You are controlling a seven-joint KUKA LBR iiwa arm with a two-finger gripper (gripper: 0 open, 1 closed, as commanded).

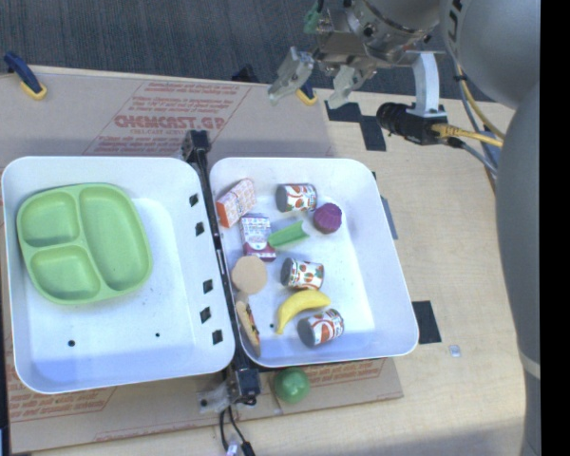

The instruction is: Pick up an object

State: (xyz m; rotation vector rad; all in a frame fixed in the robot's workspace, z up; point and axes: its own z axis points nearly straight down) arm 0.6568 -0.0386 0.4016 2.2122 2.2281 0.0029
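My gripper (315,75) hangs high above the bench, beyond the far edge of the right bin (385,255), with its two fingers spread open and nothing between them. In the right bin lie a banana (299,307), a purple plum-like fruit (328,218), three small cans (295,198) (303,274) (321,328), a green pepper-like piece (287,235), a small carton (235,202), a little purple-and-white pack (256,236), a tan round cookie (249,275) and a bread-like piece (248,325).
The left bin (38,350) holds a green divided plate (82,242). A green ball-shaped fruit (291,385) lies outside the bins at the front edge. Cardboard (171,112) lies under the bins; a black divider strip (212,255) runs between them.
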